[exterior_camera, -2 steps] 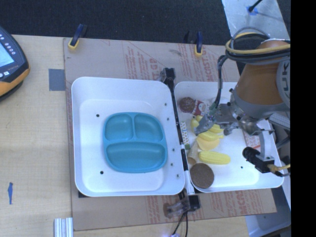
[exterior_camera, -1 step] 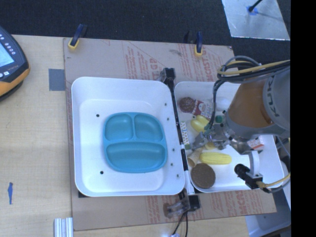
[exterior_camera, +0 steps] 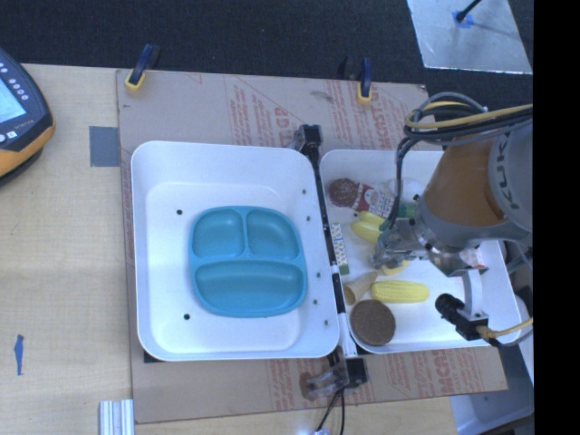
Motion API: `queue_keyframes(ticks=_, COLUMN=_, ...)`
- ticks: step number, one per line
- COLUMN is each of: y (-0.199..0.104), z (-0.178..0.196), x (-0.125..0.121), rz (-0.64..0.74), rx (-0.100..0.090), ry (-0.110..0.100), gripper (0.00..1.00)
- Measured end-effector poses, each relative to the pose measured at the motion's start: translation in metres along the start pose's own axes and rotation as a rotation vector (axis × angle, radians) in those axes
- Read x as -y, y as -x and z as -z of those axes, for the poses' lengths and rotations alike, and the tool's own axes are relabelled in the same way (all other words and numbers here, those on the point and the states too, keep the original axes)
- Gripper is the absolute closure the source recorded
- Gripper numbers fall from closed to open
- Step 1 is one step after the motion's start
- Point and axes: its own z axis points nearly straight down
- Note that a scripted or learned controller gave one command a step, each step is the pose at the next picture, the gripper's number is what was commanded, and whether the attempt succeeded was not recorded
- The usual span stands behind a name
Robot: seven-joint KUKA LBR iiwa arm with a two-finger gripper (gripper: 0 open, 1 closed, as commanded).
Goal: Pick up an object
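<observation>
- Gripper (exterior_camera: 395, 246): grip state cannot be determined.
- Position: just above the corn cob (exterior_camera: 400, 291) (right bin (exterior_camera: 426, 341)).
- Risk: crowded items; descent may nudge the brown disc (exterior_camera: 372, 323), causing a miss.

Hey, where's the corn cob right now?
The corn cob lies in the right bin, just above the round brown disc and below the gripper.

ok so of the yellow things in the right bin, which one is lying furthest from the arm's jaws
The corn cob, lying alone near the brown disc. The other yellow pieces sit higher in the right bin, beside the gripper.
</observation>
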Motion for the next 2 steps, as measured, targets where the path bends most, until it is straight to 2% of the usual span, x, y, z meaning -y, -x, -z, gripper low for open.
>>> queue_keyframes(ticks=1, y=0.0, z=-0.002, x=0.001, rz=-0.001, rx=-0.001, ry=-0.004, gripper=0.0)
queue_keyframes(ticks=2, y=0.001, z=0.009, x=0.001, rz=0.002, rx=0.001, ry=-0.004, gripper=1.0)
